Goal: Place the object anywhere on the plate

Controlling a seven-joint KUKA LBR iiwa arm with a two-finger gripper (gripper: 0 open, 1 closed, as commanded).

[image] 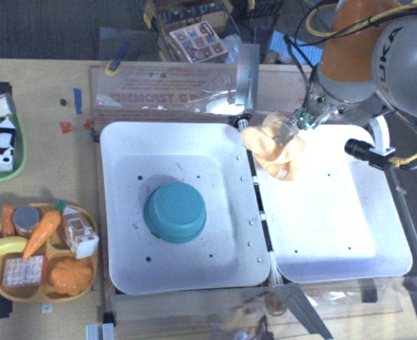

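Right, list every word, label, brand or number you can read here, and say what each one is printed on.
"KUKA", partly cut off, on the grey robot arm's casing.
Reddish lettering on the clear plastic sheet behind the bins: too blurred to read.
Print on the small white and red toy carton in the yellow tray: too small to read.
Patterned card in the cardboard box: unreadable.

smooth plastic bins on a pale wood-look worktop [45, 76]
glossy white bins [123, 147]; matt teal plate [175, 212]; soft, crumpled peach object [269, 147].
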